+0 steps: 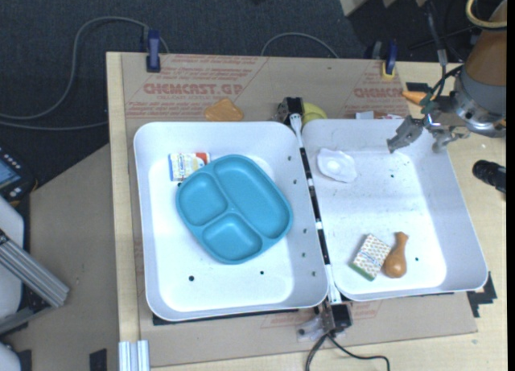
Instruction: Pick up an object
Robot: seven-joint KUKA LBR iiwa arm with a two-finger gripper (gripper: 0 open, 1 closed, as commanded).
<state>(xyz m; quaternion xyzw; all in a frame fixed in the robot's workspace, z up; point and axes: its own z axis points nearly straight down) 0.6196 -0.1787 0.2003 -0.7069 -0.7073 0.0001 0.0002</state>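
My gripper (420,138) hangs over the far right corner of the right bin (434,200). It is open, with one finger (399,139) to the left and the other to the right, and nothing sits between them. In this bin a white crumpled object (336,165) lies at the far left, well left of the gripper. A small patterned box (370,257) and a brown drumstick-shaped toy (395,256) lie side by side near the front. In the left bin (161,232) a blue divided plate (233,207) rests, with a small printed packet (187,164) at its far left edge.
Behind the bins, on the bench, lie an orange piece (224,109) and a yellow-green object (313,112) beside a black clip (290,108). A raised rim (312,200) divides the two bins. Blue clamps (152,44) hold the board's far edge.
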